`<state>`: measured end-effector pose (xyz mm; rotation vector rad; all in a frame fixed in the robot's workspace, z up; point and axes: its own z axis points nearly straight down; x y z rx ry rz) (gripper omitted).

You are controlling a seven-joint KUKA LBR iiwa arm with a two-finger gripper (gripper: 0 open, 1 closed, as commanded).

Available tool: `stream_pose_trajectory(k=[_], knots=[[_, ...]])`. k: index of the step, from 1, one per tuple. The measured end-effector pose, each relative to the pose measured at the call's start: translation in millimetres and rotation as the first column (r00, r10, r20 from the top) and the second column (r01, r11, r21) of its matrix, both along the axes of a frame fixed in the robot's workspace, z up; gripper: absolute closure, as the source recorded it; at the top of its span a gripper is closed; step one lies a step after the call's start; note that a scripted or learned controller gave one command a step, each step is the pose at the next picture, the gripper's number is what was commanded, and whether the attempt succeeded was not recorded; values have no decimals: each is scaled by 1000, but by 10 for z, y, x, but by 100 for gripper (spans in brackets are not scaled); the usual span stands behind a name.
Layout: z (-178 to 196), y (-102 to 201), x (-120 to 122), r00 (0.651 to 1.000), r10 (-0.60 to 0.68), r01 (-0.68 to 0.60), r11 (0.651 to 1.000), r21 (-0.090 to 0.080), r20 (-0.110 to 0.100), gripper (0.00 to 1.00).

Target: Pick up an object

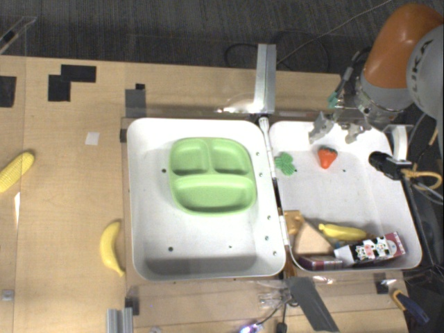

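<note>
The claw (335, 132) hangs open over the far end of the right bin (402, 207), fingers spread and gripping nothing — a small orange-red toy (327, 158) lies on the bin floor just nearer. A green piece (284, 163) sits to its left; a green divided tray (210, 174) rests in the left bin (146, 207).

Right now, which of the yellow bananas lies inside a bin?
The banana in the right bin, near its front. The two others lie on the bench, left of both bins.
</note>
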<state>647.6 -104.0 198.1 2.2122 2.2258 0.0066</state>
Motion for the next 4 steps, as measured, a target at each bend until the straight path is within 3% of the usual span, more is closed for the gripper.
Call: stream_pose_trajectory(k=[1, 2, 3, 4], knots=[[-1098, -227, 42, 998, 56, -56, 998, -2, 5, 0], [-962, -208, 71, 998, 58, -58, 998, -2, 13, 100], [-107, 593, 136, 1000, 20, -20, 1000, 0, 3, 100], [268, 517, 225, 997, 76, -76, 997, -1, 2, 100]])
